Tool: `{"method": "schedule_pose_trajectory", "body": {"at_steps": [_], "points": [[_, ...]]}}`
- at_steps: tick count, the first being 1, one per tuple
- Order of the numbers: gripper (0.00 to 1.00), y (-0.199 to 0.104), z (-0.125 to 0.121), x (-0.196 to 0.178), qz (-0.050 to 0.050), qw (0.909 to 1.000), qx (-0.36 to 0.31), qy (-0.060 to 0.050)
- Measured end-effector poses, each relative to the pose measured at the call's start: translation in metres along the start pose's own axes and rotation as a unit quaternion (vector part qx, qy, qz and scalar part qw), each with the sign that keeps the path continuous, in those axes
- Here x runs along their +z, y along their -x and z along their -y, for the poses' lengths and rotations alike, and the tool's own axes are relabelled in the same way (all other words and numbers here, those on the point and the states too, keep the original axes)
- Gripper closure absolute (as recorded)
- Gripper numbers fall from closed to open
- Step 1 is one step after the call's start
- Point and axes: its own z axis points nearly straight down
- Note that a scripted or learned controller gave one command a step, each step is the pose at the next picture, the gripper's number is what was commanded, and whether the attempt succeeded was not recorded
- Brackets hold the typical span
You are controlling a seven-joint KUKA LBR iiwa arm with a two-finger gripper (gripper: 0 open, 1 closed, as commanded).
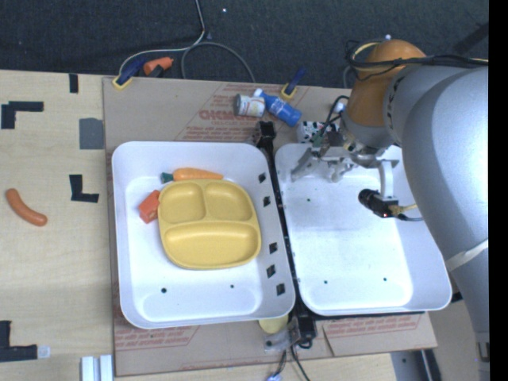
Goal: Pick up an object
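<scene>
- You are looking down on a tabletop (48, 292) that is carrying a cardboard sheet (206, 113) with two shallow white bins sitting side by side on it.
- The grey arm (444, 149) is reaching in from the right, its orange band (377, 94) showing above the wrist, and it is hanging over the far end of the right bin (357, 292).
- The left bin (198, 308) is holding a yellow divided plate (209, 222), lying flat near the bin's middle.
- The gripper (319, 165) is hovering just above the right bin's far left corner; its two fingers are spreading apart, and nothing is sitting between them.
- An orange carrot (197, 175) is lying along the plate's far edge, touching it (a green stalk end is pointing left).
- A small red-orange piece (149, 206) is resting against the plate's left side.
- A blue and white bottle-like object (268, 105) is lying on the cardboard beyond the bins, near the gripper.
- An orange sausage-shaped toy (25, 207) is lying on the bare tabletop, well apart from both bins, at the left.
</scene>
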Motion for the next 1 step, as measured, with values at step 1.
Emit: {"method": "schedule_pose_trajectory", "body": {"at_steps": [1], "points": [[0.00, -0.0122, 0.0098, 0.0100, 0.000, 1.0000, 0.001, 0.000]]}}
